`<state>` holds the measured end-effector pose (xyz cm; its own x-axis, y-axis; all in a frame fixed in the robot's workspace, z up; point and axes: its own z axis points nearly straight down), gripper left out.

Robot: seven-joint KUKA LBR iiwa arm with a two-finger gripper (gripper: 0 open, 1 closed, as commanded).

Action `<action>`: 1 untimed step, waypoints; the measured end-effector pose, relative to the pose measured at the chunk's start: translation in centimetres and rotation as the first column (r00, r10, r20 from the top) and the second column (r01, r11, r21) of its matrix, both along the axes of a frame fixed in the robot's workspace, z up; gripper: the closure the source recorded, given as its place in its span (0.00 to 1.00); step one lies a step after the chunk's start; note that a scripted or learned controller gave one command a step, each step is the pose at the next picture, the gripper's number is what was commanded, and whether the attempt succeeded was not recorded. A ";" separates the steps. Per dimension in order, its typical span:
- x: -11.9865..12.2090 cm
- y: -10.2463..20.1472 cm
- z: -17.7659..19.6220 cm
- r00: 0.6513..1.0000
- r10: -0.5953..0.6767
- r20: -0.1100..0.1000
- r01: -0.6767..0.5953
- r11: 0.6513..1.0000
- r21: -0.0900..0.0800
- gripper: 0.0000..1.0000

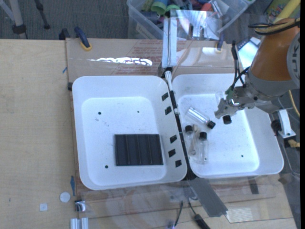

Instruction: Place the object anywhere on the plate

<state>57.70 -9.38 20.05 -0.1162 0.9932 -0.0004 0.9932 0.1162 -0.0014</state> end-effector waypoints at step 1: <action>3.6 8.9 -1.6 0.915 -0.403 0.003 0.403 0.915 0.000 1.00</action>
<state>61.26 -0.48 18.43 0.2939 0.9558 -0.0006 0.9558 -0.2939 0.0012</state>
